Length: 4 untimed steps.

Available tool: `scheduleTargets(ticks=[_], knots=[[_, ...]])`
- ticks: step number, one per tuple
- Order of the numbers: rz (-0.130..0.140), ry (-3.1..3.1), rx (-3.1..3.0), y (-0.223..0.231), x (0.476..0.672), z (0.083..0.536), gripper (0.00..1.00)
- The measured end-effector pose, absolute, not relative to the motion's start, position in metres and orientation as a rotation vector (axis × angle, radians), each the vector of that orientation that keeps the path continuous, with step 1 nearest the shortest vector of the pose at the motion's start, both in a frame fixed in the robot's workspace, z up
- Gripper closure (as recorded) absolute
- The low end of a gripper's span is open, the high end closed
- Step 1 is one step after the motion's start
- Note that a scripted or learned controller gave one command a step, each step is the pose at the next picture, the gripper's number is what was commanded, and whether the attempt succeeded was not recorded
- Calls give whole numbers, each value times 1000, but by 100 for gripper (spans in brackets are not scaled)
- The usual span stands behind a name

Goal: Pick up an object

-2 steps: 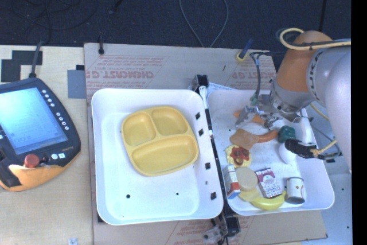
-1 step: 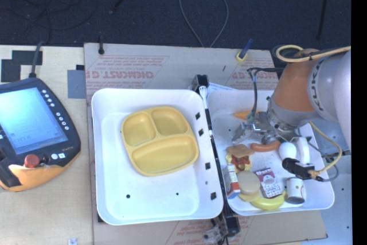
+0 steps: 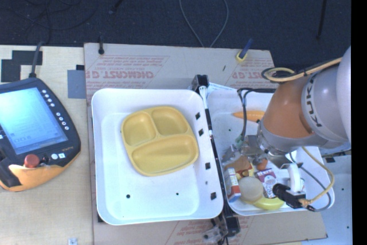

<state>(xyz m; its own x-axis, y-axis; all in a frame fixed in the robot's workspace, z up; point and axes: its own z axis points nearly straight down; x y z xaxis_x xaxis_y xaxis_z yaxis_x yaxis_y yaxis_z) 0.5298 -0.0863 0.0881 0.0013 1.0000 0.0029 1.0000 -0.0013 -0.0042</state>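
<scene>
- The objects to be picked lay heaped in the right bin [image 3: 321, 195], crowded into its near half.
- The heap included a yellow banana [image 3: 268, 203] at the near rim, a pale round object [image 3: 250, 187] touching it, a red-and-white can [image 3: 232, 183] just to the left, and a red-labelled packet [image 3: 268, 176].
- An orange carrot [image 3: 250, 115] lay apart from the heap, toward the far side of the same bin.
- The gripper [image 3: 250, 149] was down over the heap, under the orange wrist band; whether it was open, closed or gripping could not be told.
- The left bin [image 3: 109, 181] held a yellow divided plate [image 3: 160, 139], lying flat.
- A teach pendant [image 3: 31, 132] rested on the bench, well to the left of both bins.
</scene>
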Motion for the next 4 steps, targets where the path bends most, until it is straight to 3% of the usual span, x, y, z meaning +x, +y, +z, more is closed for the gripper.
scheduleTargets(ticks=[1, 2, 3, 4], knots=[[-1, -2219, -2220, -99, 528, 88, 0], [2, -2221, -2221, -140, 584, 88, 0], [2, -2219, -2221, -184, 551, 129, 0], [1, -2221, -2220, -190, 553, 111, 0]])
